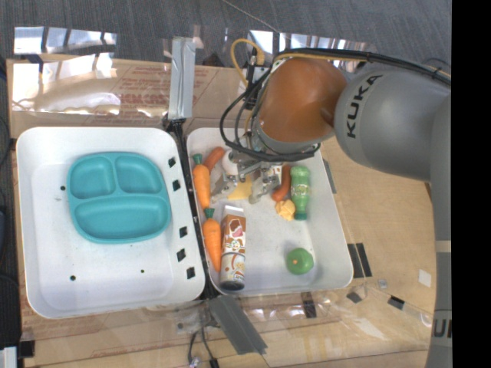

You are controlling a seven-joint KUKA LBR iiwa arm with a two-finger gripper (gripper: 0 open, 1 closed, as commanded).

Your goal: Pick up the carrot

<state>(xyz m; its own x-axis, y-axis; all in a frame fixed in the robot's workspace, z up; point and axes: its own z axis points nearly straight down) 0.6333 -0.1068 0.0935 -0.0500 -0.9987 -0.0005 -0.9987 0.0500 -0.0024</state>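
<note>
Two carrots lie along the left wall of the right bin (337,228). The upper carrot (201,185) points up and down, and the lower carrot (212,241) lies just below it, beside a bottle. A third orange piece (215,158) rests at the bin's top left corner. My gripper (248,179) hangs under the orange wrist band over the upper middle of this bin, just right of the upper carrot. Its metal fingers (227,181) stand open, and I see no carrot between them. A yellow piece (239,193) lies just below the fingers.
The right bin also holds a brown-labelled bottle (233,251), a green bottle (300,191), a small yellow item (287,210), a reddish piece (284,184) and a green ball-shaped fruit (300,261). A teal divided plate (119,196) sits in the left bin (46,282).
</note>
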